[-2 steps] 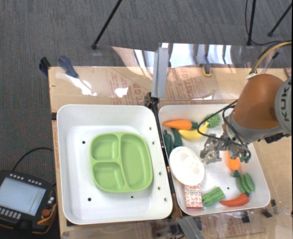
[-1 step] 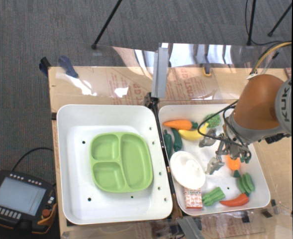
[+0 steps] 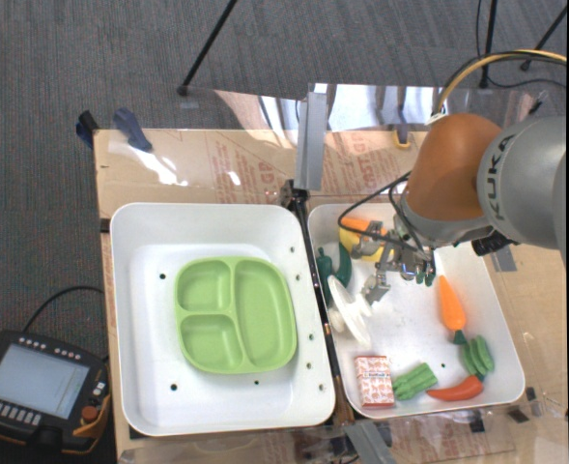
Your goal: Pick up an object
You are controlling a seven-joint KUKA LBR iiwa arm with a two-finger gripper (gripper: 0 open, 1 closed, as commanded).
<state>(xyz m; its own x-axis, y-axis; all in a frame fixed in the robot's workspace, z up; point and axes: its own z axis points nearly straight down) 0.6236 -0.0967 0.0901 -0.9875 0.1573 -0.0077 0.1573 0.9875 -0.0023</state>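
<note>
Gripper: your two-finger metal gripper [image 3: 379, 286] hangs low over the right white bin [image 3: 509, 336], near its upper left part; you can see the fingers spread apart, with nothing between them.
Arm: you see the grey arm with its orange band [image 3: 450, 167] reaching in from the right, above the bin's top edge.
Under the gripper: a white plastic disc-shaped piece [image 3: 347, 309] lies just left of and below the fingertips, leaning by the bin's left wall; whether they touch, you cannot tell.
Beside it: a dark green vegetable toy [image 3: 334, 264] sits against the left wall, and a yellow-and-orange toy [image 3: 354, 230] lies at the bin's top, partly hidden by the wrist.
Right side: an orange toy carrot [image 3: 450, 304] lies well apart from the fingers.
Bottom edge: you have a small pink patterned box [image 3: 373, 380], a green ridged pickle toy [image 3: 414, 381], a red chilli toy [image 3: 455, 389] and a green leafy toy [image 3: 477, 355].
Left bin: the left white bin [image 3: 139, 259] holds a light green divided plastic tray [image 3: 234, 314].
Bench corner: a black handheld pendant with a screen [image 3: 38, 387] rests at lower left.
</note>
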